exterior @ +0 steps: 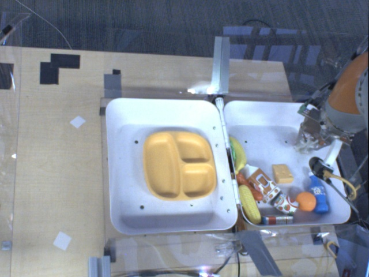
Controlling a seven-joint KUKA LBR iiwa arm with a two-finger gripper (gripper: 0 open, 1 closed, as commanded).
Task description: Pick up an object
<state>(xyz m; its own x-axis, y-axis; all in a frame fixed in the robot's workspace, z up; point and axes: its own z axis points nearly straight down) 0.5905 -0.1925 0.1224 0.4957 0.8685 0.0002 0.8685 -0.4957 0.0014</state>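
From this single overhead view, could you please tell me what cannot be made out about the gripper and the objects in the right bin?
- Gripper: blurred and small at the right bin's far right; whether it holds anything cannot be told.
- Arm: cut off by the camera view's right edge.
- Corn cob and banana: partly hidden under the bin divider and neighbouring toys.
- Small printed carton: its label is too small to read.
- Blue bottle: partly covered by a cable.

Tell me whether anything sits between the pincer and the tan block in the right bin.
Nothing visible does. The pincer is above bare white floor of the right bin, and the tan block lies down-left of it, with only bare floor between.
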